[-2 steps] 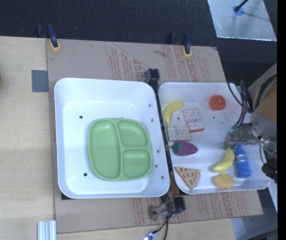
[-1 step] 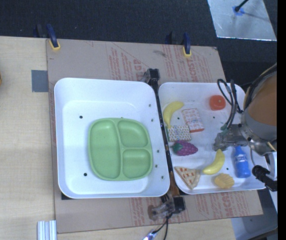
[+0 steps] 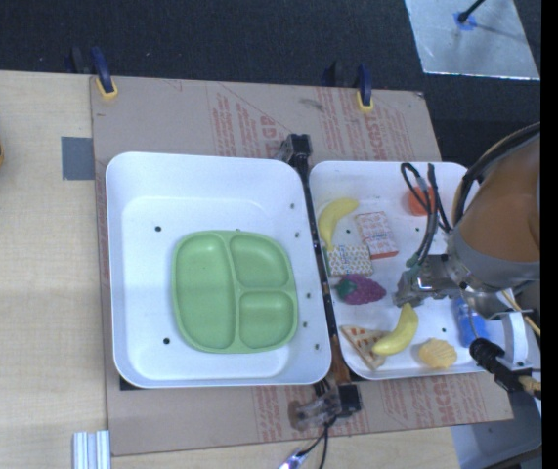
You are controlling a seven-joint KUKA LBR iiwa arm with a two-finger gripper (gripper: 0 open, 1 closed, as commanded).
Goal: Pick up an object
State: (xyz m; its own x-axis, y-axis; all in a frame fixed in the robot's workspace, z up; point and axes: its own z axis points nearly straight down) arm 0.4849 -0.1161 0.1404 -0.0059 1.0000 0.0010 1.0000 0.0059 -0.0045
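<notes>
The right bin (image 3: 381, 173) holds several toy foods: a yellow banana (image 3: 334, 218) at its upper left, a second banana (image 3: 400, 331) near the front, a purple grape bunch (image 3: 359, 288), a pizza slice (image 3: 362, 343), a yellow lumpy piece (image 3: 437, 354), two small printed packets (image 3: 374, 233) (image 3: 349, 260) and an orange item (image 3: 416, 201) by the far wall. My gripper (image 3: 417, 285) hangs low in the right half of this bin, just above the front banana and to the right of the grapes. Nothing shows between its fingers.
The left bin (image 3: 132, 179) holds a green divided plate (image 3: 234, 290). A blue object (image 3: 467, 325) lies at the right bin's right edge under the arm. Black cables (image 3: 421, 185) loop over the bin's far right. Clamps hold the cardboard base at the back.
</notes>
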